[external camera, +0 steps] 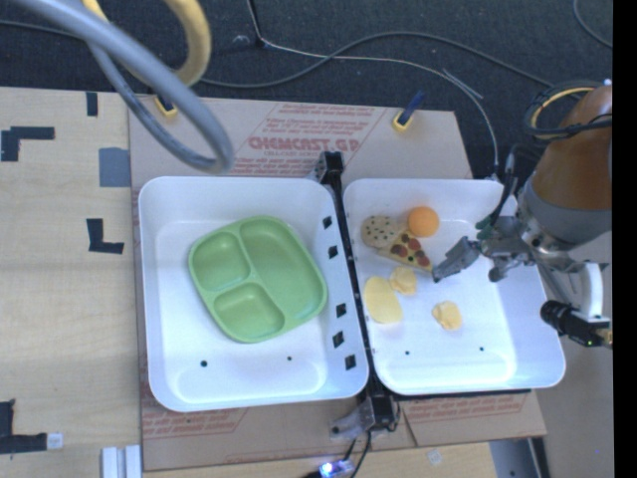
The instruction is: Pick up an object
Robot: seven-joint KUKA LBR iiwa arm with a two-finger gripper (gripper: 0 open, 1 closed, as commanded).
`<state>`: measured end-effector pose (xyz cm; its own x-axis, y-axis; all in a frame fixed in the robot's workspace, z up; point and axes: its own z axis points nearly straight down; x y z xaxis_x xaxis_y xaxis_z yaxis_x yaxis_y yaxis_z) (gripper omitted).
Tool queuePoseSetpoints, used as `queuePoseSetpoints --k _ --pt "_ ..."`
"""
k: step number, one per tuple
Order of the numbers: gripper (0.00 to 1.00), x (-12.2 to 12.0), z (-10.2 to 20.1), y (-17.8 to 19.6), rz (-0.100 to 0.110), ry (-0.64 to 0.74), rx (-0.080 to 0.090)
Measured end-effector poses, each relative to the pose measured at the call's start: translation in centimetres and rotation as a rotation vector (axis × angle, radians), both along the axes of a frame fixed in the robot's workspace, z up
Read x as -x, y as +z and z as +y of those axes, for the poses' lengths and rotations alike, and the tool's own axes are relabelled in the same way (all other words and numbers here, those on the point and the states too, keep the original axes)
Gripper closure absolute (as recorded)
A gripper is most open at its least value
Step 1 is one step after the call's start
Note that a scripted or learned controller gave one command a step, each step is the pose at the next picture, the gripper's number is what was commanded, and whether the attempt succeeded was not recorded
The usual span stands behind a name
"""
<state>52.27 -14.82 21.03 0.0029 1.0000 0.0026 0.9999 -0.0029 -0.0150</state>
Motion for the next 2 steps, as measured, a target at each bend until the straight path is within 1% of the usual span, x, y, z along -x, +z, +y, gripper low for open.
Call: queuePoseSetpoints --k 1,2 --pt "0.0 -0.3 0.0 0.7 -0.013 0.004 0.002" --pt "0.0 -0.2 0.1 -5.6 -0.01 0.003 0.002"
